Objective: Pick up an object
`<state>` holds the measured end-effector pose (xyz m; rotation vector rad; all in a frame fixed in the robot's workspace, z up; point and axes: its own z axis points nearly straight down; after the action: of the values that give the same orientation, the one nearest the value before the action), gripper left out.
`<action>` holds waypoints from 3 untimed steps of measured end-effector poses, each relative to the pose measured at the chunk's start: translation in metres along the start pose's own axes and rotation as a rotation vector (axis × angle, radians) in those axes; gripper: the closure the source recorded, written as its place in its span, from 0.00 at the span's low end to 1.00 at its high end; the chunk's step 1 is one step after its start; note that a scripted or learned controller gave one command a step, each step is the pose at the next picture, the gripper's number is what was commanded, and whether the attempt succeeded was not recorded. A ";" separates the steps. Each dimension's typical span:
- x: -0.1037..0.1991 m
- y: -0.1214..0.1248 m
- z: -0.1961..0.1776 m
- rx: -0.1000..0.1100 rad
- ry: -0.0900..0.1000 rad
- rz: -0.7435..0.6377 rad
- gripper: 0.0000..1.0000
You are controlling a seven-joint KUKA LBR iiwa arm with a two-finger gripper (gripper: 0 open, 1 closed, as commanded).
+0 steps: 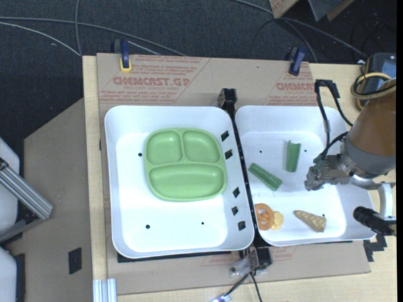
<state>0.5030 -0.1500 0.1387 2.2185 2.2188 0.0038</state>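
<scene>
Over the right bin [252, 119], the gripper [317, 179] hung low above bare white floor, right of the two green pieces. Couldn't tell whether it was spread or closed; too small and dark from this angle. Nothing visibly between its tips.

Candidates, all in the right bin: upright-lying green cylinder [293, 156], angled green block [265, 176] just left of the gripper, pretzel [266, 216] near the front-left corner, cone-shaped piece [312, 219] at the front.

Judgement: green cylinder or block looked the easiest grab, being nearest and well away from the walls. Best to centre over it, line the jaws across its short axis, then descend straight. Pretzel sat close to the wall, so riskier.

Arm [371, 137] came in from the right, wrist pointed down and slightly leftward into the bin. Green divided plate [185, 165] sat in the left bin [126, 168], well apart.
</scene>
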 end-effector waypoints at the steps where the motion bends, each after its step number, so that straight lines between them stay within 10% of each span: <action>1: 0.007 -0.005 -0.059 -0.002 0.000 -0.001 1.00; 3: 0.058 -0.003 -0.083 0.002 0.002 -0.005 1.00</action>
<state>0.4993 -0.0920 0.2213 2.2150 2.2272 0.0037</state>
